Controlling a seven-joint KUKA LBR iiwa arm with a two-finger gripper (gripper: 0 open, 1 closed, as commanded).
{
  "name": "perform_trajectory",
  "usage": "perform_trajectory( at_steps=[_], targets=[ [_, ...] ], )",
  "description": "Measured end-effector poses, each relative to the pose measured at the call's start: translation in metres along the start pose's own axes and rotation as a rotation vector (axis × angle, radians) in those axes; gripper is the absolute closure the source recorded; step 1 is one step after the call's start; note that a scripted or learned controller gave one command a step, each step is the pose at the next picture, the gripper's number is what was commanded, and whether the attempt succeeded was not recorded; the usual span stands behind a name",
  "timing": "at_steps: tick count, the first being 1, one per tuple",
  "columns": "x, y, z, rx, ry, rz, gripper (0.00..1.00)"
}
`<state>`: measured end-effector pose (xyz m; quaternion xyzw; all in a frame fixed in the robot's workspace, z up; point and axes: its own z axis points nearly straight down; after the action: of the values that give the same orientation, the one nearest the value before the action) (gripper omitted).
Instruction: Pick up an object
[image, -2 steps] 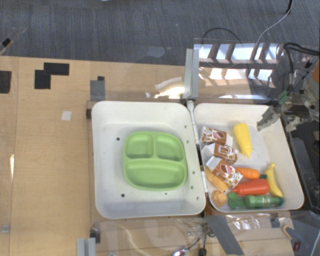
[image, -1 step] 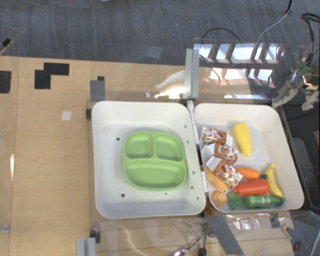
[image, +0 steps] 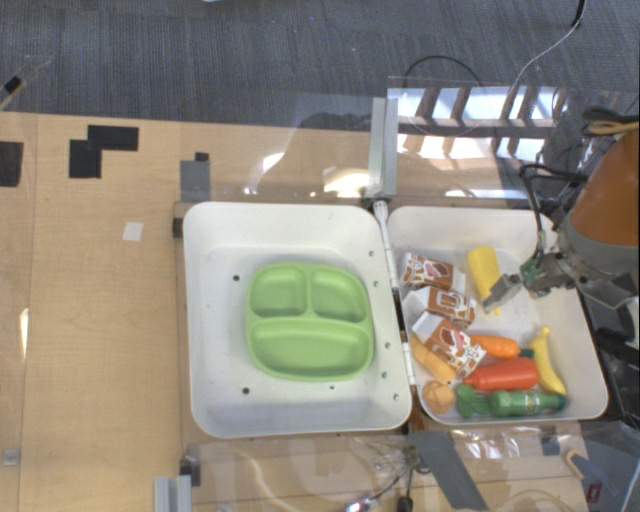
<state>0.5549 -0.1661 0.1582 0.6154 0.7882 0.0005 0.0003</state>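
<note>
The right bin (image: 570, 300) holds toy food. A yellow block (image: 483, 268) lies near its middle, with snack packets (image: 427, 270) (image: 450, 304) (image: 456, 346) to its left. Along the front lie an orange carrot (image: 497, 347), a red pepper (image: 503, 375), a green cucumber-like piece (image: 512, 403), a yellow banana (image: 548, 362) and a tan round piece (image: 437, 396). My gripper (image: 505, 290) hangs low over the bin, just right of and below the yellow block. I see nothing held in it.
The left bin (image: 215, 260) holds a green divided plate (image: 308, 322). A metal divider post (image: 381, 150) stands between the bins at the back. Cables and a metal frame (image: 480, 110) sit behind the right bin. The arm (image: 605, 215) covers the right bin's far right corner.
</note>
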Motion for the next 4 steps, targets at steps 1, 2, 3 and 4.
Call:
perform_trajectory(
  at_steps=[1, 2, 3, 4],
  targets=[
    [-0.009, 0.054, 0.069, -0.012, -0.006, -0.008, 0.0],
    [-0.007, 0.057, 0.056, -0.017, -0.005, -0.011, 1.0],
    [0.055, 0.04, -0.031, -0.005, -0.002, 0.178, 1.0],
    [0.034, 0.017, 0.03, -0.019, -0.006, -0.021, 1.0]
  ],
)
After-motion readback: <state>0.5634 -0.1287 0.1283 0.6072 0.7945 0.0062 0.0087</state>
